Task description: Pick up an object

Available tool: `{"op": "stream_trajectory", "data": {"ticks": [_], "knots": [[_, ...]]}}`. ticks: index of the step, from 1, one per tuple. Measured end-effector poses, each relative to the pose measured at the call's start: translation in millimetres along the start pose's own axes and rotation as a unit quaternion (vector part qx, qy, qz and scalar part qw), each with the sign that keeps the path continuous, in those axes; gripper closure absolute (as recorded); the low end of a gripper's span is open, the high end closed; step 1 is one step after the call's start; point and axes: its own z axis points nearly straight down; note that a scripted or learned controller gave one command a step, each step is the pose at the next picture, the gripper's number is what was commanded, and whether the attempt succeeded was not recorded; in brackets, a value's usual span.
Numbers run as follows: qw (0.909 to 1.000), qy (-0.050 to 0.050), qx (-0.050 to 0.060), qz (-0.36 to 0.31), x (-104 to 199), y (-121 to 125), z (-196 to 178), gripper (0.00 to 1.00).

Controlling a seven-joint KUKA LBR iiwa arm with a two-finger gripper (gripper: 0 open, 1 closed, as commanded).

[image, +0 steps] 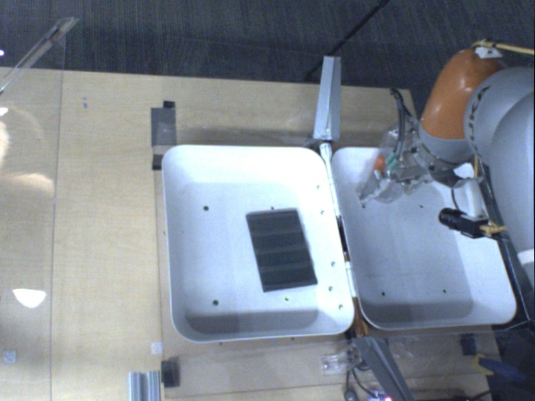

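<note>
A flat dark ribbed rectangular pad (281, 250) lies untouched mid-floor in the left shallow white bin (188, 224). Right of that bin, the grey arm's end effector (386, 179) hovers; its grip state cannot be told. Picking seems not yet done.

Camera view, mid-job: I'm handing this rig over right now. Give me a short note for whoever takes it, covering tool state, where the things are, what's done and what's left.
Tool: low over the far left corner of the right bin. There is a small orange-red spot at the tool, but the view is too blurred to say what it is or whether anything is held.
Things: a dark ribbed rectangular pad lies flat near the middle of the left bin, untouched and well apart from the tool.
Done: no pick can be confirmed.
Left: check what is at the tool; if nothing is held, grasp an object and lift it.
</note>
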Motion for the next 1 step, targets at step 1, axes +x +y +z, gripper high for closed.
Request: {"op": "stream_trajectory", "data": {"ticks": [1], "knots": [[0.9997, -0.003, -0.003, -0.024, -72.7, -16.1, 0.6, 0.0]]}}
